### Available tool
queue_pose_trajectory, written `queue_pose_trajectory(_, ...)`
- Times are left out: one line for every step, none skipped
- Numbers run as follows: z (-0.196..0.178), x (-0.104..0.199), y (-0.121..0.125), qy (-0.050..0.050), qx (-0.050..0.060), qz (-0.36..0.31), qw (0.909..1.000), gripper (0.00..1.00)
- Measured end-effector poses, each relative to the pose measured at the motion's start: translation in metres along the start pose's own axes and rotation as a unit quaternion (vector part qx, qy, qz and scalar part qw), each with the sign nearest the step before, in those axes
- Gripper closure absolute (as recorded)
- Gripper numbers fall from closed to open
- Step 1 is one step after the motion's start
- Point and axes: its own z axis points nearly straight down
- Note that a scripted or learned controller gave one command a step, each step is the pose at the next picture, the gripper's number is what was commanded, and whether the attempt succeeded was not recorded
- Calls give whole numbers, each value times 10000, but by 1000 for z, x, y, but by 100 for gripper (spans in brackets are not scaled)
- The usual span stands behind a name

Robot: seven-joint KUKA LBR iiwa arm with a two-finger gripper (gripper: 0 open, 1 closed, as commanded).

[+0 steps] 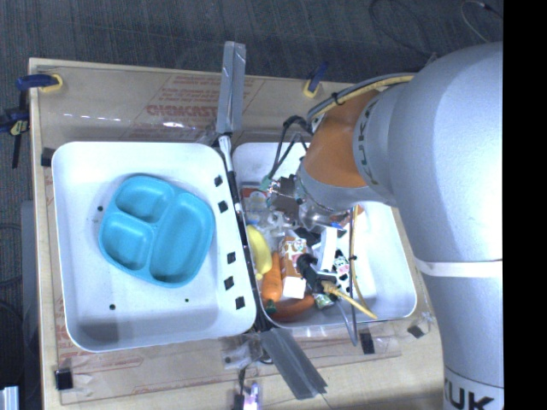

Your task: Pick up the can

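Overhead, the pincer (301,229) reaches into the cluttered right bin (389,263); its grip state cannot be told. Left bin (77,229) holds a blue tray (158,229).

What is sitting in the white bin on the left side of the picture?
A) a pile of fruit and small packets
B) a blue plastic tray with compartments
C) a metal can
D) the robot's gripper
B: the shallow white left bin holds a blue plastic tray with divided compartments, while the grey arm with the orange band reaches into the other bin on the right.
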Motion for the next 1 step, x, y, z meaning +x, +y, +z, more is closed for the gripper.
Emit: queue_pose_trajectory(6, -60, 54, -2, -7, 891, 9960, 100)
